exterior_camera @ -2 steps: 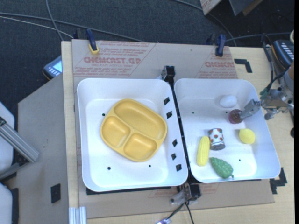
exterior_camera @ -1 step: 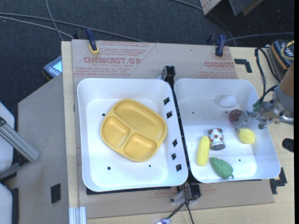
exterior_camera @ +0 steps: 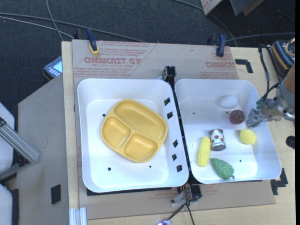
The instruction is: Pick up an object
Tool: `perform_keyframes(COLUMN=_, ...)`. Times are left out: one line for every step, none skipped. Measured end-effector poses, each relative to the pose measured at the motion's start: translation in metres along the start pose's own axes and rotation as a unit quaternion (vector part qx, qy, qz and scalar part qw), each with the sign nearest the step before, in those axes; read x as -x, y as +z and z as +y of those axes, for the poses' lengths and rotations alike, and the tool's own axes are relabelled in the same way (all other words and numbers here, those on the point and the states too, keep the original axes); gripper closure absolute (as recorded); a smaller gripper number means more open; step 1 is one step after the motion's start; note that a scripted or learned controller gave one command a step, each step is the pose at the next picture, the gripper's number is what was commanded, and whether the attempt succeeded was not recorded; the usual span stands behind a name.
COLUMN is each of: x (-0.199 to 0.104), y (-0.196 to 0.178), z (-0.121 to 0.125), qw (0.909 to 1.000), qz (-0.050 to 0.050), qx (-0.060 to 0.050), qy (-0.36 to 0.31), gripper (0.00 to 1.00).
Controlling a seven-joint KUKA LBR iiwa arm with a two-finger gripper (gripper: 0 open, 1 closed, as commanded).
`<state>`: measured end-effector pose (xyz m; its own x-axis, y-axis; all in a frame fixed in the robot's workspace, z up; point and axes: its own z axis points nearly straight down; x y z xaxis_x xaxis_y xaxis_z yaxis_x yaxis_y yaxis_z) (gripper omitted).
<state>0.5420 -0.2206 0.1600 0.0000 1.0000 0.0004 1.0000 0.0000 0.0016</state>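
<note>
Camera view, left to right: left bin (exterior_camera: pixel 89 125) holds one yellow divided plate (exterior_camera: pixel 134 130). Right bin (exterior_camera: pixel 197 97) holds six small toys: one corn cob (exterior_camera: pixel 204 151), one spotted can (exterior_camera: pixel 217 139), one green piece (exterior_camera: pixel 222 168), one white lump (exterior_camera: pixel 228 101), one dark red ball (exterior_camera: pixel 236 116), one lemon (exterior_camera: pixel 248 136). All look light, rigid, smooth; round ones may roll, so grip across the middle. End effector (exterior_camera: pixel 257 116) sits just right of the red ball, empty; whether spread or together, cannot tell.
</note>
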Motion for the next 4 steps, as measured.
perform_keyframes(x=0.000, y=-0.065, z=0.002, qw=1.0000, qz=-0.002, qx=0.003, qy=-0.001, gripper=1.00)
perform_keyframes(x=0.000, y=-0.082, z=0.003, qw=1.0000, qz=-0.001, qx=0.001, qy=-0.001, gripper=1.00)
perform_keyframes(x=-0.054, y=-0.076, z=0.020, qw=1.0000, qz=0.001, qx=-0.001, qy=-0.003, gripper=1.00)
perform_keyframes(x=-0.113, y=-0.081, z=0.034, qw=1.0000, qz=0.001, qx=0.000, qy=-0.004, gripper=1.00)
